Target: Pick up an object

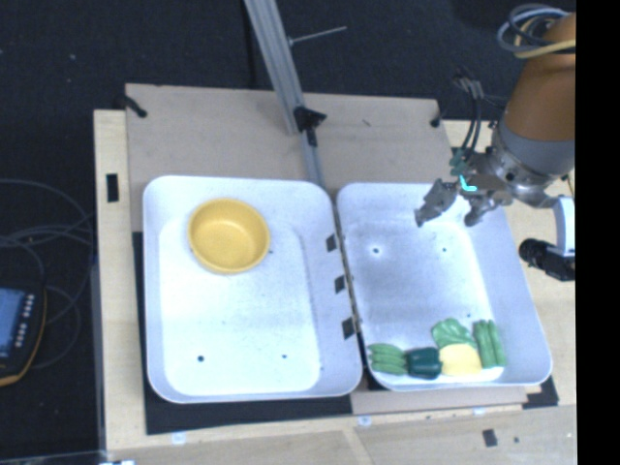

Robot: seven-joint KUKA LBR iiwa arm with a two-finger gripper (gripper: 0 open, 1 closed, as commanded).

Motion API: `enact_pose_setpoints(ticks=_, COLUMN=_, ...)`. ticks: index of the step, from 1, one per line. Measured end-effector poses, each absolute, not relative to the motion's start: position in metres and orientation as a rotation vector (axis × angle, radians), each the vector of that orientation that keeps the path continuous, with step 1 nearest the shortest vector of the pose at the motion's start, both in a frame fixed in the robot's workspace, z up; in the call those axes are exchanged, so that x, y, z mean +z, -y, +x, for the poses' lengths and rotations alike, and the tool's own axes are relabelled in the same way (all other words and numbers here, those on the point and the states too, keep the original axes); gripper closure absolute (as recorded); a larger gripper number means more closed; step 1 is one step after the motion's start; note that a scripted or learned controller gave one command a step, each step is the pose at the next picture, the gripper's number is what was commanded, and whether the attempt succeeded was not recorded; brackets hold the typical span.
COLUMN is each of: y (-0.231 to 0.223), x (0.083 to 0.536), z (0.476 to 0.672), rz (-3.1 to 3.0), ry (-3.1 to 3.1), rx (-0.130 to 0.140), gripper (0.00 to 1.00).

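- Yellow bowl [229, 234]: upright, upper left of the left bin.
- Green and yellow toy vegetables [441, 350]: clustered at the right bin's near edge.

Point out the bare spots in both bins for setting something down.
Left bin: bare floor below and right of the yellow bowl. Right bin: bare middle, between the gripper above and the toy vegetables. Crowded: that near edge with the vegetables.

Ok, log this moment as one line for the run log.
claw: open, above right bin, holding nothing | pile of green and yellow items: right bin near edge | yellow bowl: left bin | pick: not yet done
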State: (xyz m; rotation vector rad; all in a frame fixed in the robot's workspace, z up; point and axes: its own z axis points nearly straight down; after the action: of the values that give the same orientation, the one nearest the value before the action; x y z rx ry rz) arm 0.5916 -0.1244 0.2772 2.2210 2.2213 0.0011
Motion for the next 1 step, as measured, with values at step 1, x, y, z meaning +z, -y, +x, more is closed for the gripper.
enact_pose_setpoints(ticks=1, y=0.1244, x=0.2772, z=0.5916, rz=2.221, ry=-2.221, rx=0.001, gripper=0.0)
